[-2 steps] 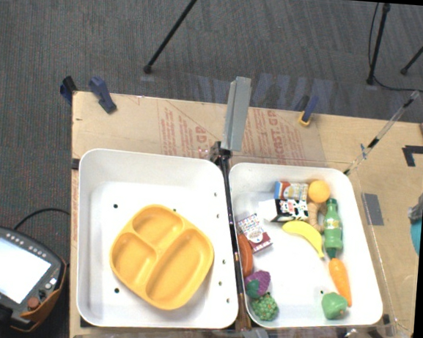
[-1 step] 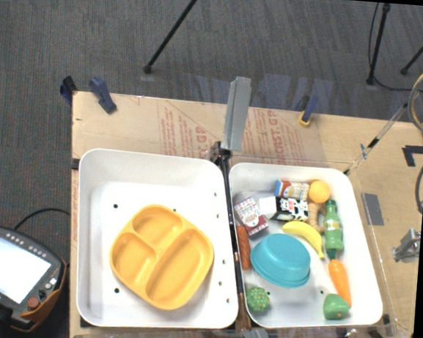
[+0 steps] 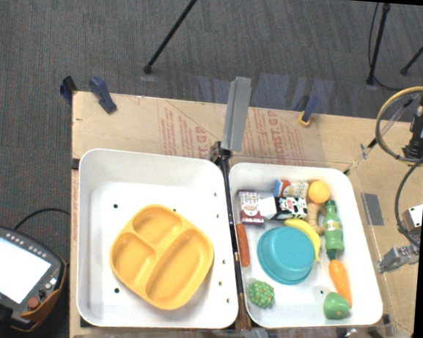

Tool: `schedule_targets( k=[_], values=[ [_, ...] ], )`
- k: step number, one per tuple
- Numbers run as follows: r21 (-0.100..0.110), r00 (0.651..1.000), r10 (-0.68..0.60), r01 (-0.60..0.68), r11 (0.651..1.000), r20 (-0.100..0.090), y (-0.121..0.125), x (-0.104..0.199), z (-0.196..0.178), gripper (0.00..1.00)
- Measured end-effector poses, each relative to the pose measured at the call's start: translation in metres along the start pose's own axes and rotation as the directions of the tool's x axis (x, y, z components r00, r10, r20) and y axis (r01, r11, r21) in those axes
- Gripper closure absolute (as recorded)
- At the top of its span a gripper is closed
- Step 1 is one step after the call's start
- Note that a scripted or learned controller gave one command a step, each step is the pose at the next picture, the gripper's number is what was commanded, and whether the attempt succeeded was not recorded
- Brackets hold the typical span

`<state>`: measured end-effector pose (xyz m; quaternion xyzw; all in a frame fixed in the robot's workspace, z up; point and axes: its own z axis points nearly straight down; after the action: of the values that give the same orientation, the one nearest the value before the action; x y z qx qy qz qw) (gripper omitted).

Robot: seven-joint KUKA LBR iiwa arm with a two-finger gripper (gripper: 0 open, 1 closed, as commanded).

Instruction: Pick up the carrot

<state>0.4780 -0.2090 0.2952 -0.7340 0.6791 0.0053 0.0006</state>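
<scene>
Two shallow white bins sit side by side on a cardboard-covered tabletop [image 3: 163, 127]. The left bin [image 3: 100, 184] holds a yellow divided plate [image 3: 162, 256]. The right bin [image 3: 342, 185] is crowded with toy food around a teal bowl [image 3: 286, 253]. The carrot [image 3: 340, 280] lies in the lower right of that bin, near the right wall, just above a green pepper-like toy [image 3: 336, 306] and below a green bottle [image 3: 333, 229]. Its long axis runs diagonally, from upper left to lower right of the frame; which end is the tip is unclear. The carrot rests untouched, so the task looks not yet begun: reaching, gripping and lifting all remain. Whether the gripper is apart or together cannot be told.
</scene>
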Motion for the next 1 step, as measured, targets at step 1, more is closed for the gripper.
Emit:
schedule_targets(
  k=[1],
  values=[
    [0.005, 0.984, -0.177, 0.177, 0.984, -0.002, -0.0136, -0.001, -0.0513, 1.0]
  ],
)
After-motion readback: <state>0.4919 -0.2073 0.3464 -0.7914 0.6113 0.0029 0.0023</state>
